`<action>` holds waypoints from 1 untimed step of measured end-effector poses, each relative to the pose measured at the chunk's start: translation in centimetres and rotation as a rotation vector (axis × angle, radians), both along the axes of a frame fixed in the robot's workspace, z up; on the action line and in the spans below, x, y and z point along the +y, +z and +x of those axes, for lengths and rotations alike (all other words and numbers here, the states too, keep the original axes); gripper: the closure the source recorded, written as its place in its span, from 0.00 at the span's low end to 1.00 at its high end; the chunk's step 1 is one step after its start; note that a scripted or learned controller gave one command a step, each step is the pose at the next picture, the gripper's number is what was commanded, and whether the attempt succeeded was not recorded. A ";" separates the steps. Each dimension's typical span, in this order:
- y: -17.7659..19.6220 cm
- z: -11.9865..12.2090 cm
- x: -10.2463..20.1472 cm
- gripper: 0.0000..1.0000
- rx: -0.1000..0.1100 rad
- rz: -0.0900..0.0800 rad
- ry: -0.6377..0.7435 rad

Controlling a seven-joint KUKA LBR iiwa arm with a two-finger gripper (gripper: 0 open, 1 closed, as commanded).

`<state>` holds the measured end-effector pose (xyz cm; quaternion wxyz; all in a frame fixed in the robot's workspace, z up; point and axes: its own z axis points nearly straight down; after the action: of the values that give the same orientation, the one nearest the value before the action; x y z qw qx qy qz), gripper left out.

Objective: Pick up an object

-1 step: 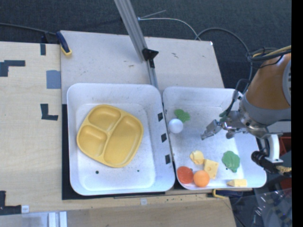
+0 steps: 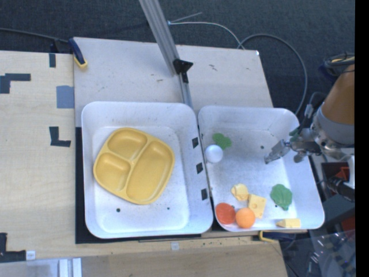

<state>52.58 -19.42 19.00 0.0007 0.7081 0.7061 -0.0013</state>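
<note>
On pale speckled bench [image 2: 138, 79] over dark carpet [image 2: 69, 7], two white bins [image 2: 138, 111]; jaws' [image 2: 279, 150] state unclear.

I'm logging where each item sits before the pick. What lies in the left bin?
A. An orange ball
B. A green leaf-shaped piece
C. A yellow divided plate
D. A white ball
C: the yellow divided plate lies in the left bin, while the small toy items sit in the right bin.

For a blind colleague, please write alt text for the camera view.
A robot arm's pincer hovers over the right white bin, which holds small toy foods, including a white ball and an orange ball. The left bin holds a yellow divided plate.
</note>
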 end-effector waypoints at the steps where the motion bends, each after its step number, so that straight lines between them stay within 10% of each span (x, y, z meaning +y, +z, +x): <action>1: -2.8 4.1 -1.3 0.00 0.000 0.002 0.005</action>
<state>56.71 -20.69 16.25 -0.0002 0.7062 0.7080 -0.0005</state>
